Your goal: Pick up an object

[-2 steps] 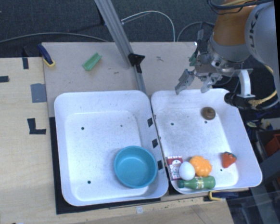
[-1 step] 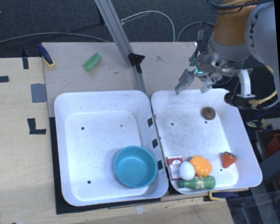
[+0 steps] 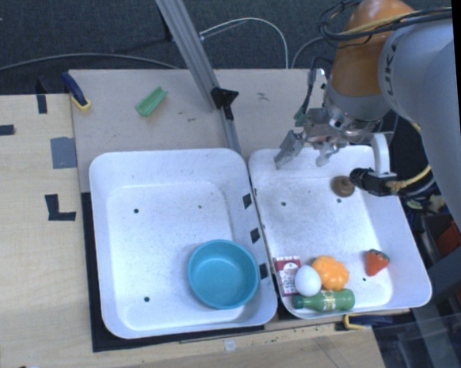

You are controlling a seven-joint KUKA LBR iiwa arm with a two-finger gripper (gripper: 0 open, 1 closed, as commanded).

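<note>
My gripper (image 3: 304,156) hangs over the far edge of the right bin (image 3: 392,222), its two fingers spread open with nothing between them. A small brown round piece (image 3: 343,185) lies on the bin floor just right of and nearer than the gripper. Along the bin's near edge sit a red carton (image 3: 287,270), a white egg (image 3: 307,281), an orange fruit (image 3: 331,270), a green bottle (image 3: 327,300) lying on its side, and a red strawberry-like piece (image 3: 376,261). A blue bowl (image 3: 222,273) stands in the near right corner of the left bin (image 3: 135,187).
A slanted metal pole (image 3: 192,47) rises behind the bins, its base by their shared far corner. A green block (image 3: 151,101) and a blue-yellow clamp (image 3: 75,91) lie on the bench behind the left bin. Cables run near the arm's wrist (image 3: 363,57).
</note>
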